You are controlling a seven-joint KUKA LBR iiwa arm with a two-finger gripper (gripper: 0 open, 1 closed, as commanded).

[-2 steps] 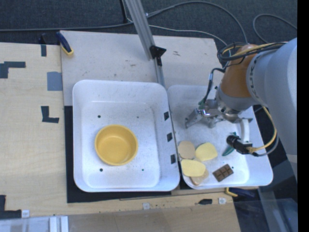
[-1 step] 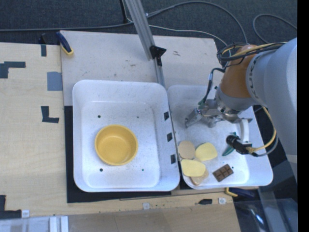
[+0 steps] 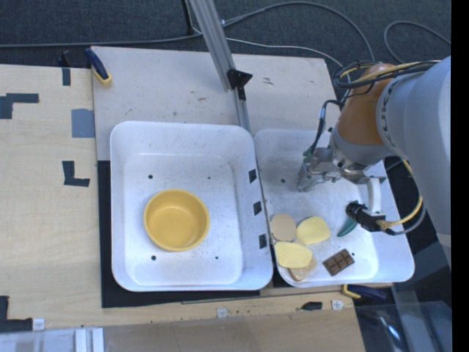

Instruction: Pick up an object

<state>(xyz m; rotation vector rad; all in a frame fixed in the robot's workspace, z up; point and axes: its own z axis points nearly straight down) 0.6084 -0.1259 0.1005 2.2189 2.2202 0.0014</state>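
Yellow pieces lie near — below — the hand.

I saw a yellow bowl in my speckled white left bin, pale yellow pieces and a brown square.

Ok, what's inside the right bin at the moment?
The right bin holds a pale round piece, two yellow pieces, a brown square and a dark green item. The gripper and arm cover the bin's far right corner.
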